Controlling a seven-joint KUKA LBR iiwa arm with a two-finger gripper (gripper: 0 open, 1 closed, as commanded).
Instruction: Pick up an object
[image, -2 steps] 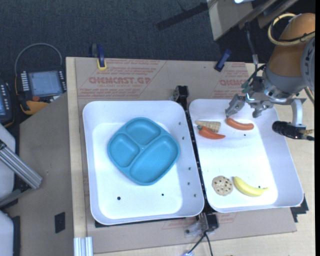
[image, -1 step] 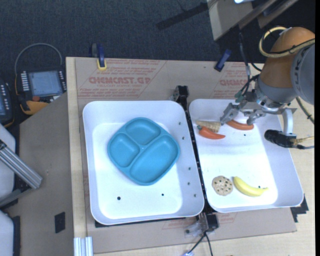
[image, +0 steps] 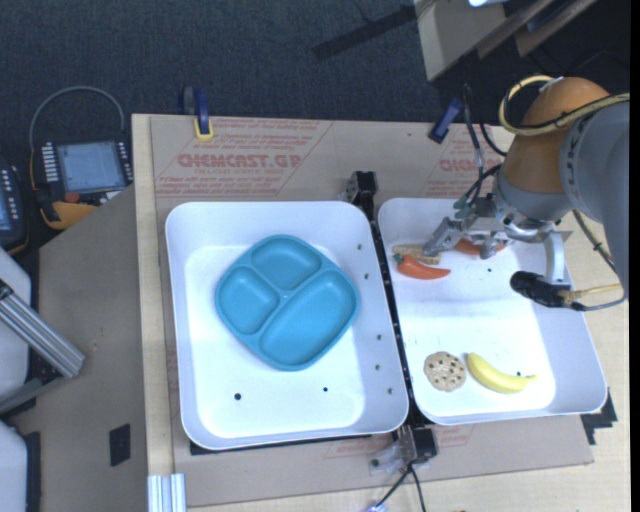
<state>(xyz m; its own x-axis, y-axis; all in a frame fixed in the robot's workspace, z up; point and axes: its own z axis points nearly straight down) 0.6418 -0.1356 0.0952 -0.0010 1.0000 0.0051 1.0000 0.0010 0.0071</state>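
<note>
Orange-red and slim, the chili pepper (image: 422, 267) is lying in the right bin (image: 575, 395), near its upper left corner, with its long axis running roughly left to right across the bin floor. The gripper (image: 462, 232) is hanging just above and to the right of it, close but seemingly not touching; whether its fingers are spread or closed I cannot tell from here. I'd judge the pepper sits a little down and left of the tool, so a short shift that way comes first. The arm (image: 560, 150) is reaching in from the right, bent sharply down at the wrist. A cookie (image: 444, 371) and banana (image: 497, 374) are sitting well apart, lower down.
</note>
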